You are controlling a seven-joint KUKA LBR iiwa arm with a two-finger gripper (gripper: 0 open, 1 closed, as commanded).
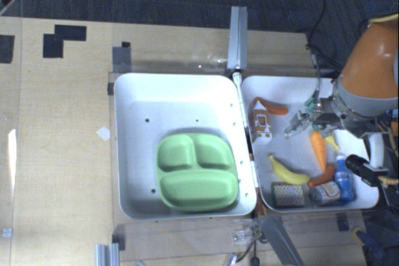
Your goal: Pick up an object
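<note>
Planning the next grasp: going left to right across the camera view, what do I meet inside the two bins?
Green divided tray → small white-and-orange carton → banana → carrot → blue bottle. The gripper hangs above the right bin.

The arm (pixel 373 68) leans in from the right, its orange band bulking large above the grey wrist. The gripper (pixel 303 121) hangs low and angled leftward, its metal fingers (pixel 295 126) slightly parted, gripping nothing.
</note>
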